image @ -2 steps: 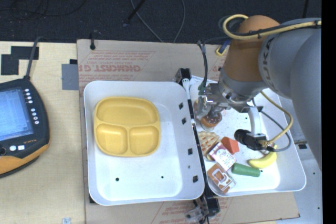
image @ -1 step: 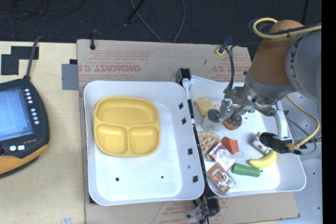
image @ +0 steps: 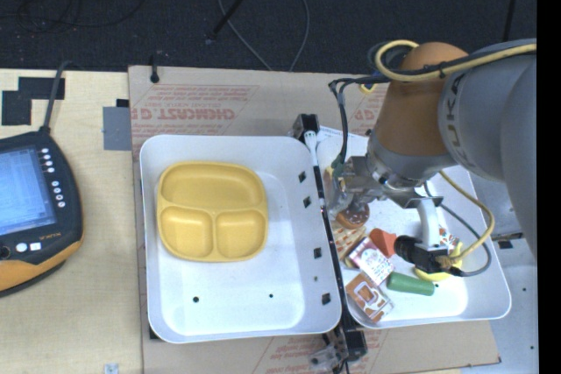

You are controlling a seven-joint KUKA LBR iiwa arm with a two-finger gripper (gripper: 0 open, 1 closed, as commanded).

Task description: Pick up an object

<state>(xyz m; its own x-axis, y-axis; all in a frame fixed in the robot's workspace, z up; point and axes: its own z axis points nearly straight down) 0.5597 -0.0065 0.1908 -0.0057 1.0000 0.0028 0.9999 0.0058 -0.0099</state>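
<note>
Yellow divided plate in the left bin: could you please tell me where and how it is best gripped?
Probably straddle the rim of the yellow divided plate from straight above: it lies flat, far too wide to span, and its rim is thin and exposed.

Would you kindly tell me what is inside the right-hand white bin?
Near its front: a green cylinder, an orange piece and brown-and-white packets. The arm covers the bin's far half, so anything there is hidden.
</note>
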